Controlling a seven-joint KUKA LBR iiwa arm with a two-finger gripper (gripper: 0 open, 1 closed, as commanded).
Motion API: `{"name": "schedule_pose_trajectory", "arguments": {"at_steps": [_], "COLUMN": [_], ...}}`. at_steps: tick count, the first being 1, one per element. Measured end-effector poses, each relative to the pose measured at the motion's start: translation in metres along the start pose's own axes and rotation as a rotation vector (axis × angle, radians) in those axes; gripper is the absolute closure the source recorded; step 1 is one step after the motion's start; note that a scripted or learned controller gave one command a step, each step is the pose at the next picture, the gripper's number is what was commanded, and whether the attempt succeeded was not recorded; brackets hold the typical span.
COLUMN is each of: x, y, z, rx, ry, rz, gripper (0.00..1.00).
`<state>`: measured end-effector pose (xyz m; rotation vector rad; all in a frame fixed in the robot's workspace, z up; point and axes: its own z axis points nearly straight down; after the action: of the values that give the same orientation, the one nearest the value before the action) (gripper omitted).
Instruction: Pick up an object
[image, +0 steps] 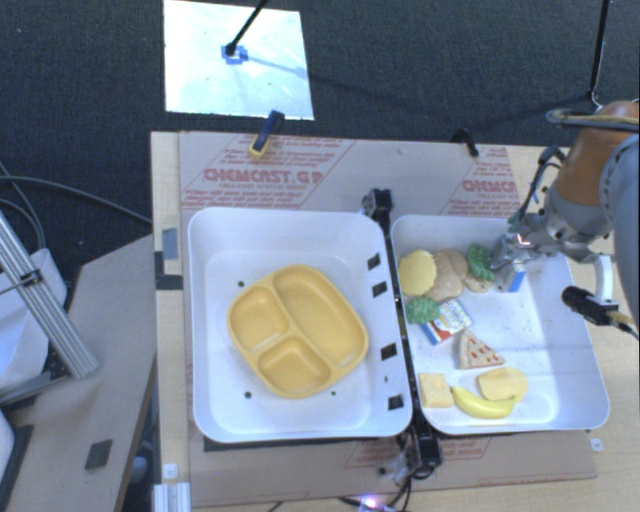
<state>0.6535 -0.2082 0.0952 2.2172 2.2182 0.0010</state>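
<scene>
The right bin (570, 330) holds several toy foods. A yellow round piece (417, 270) and a tan cookie (452, 276) lie at its far left. A green leafy piece (481, 262) sits beside them, and a small blue item (516, 279) lies just right of it. My gripper (510, 258) hangs low over the far part of this bin, right at the green piece and the blue item. Nearer the front lie a pizza slice (478, 352), a banana (482, 403), a cheese square (434, 390) and a yellow bread piece (503, 382).
The left bin (215, 250) holds a yellow divided plate (297, 330). A second green piece (422, 310) and a small white, red and blue carton (447, 320) lie by the divider between the bins. The grey arm (590, 190) comes in from the right.
</scene>
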Motion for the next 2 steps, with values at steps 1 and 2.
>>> {"name": "schedule_pose_trajectory", "arguments": {"at_steps": [1,2], "x": [0.001,0.009], "y": [-0.042,-0.168], "z": [0.008,0.006], "rx": [-0.002,-0.005], "ry": [0.001,0.000], "rz": [0.000,0.005], "gripper": [1.00,1.00]}}
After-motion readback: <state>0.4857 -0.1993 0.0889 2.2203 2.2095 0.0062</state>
